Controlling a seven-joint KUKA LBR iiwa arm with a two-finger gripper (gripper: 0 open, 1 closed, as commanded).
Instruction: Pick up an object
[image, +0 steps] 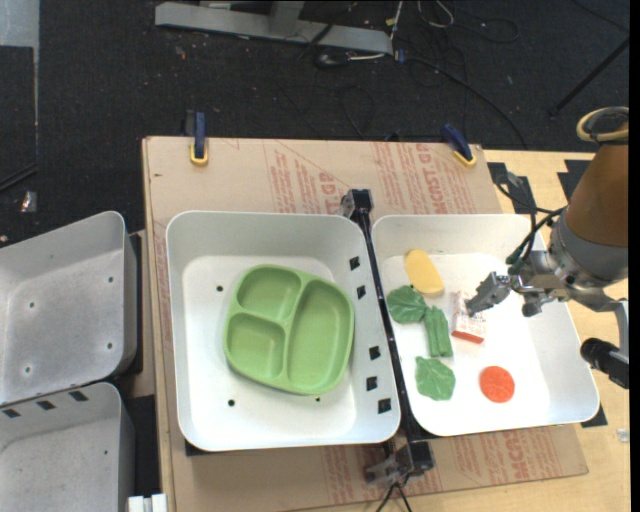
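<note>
End effector (487, 295) over small red-white packet (467, 327) — grip state unclear, perhaps touching.

A dark speckled floor (90, 90) is crossed by cables (470, 80). A cardboard sheet (300, 175) is clamped to the tabletop by two clamps (198, 138).

Small red-white packet (468, 326) (flat) in right bin (560, 400).

Smooth matt white plastic bins (190, 330), glossy lime-green plastic divided plate (290, 328), matt brown printed cardboard sheet (300, 175) beneath, rubbery matt green leaf pieces (408, 303), smooth yellow plastic lump (424, 271) at twelve o'clock of them, dull grey metal gripper (487, 295)
</note>
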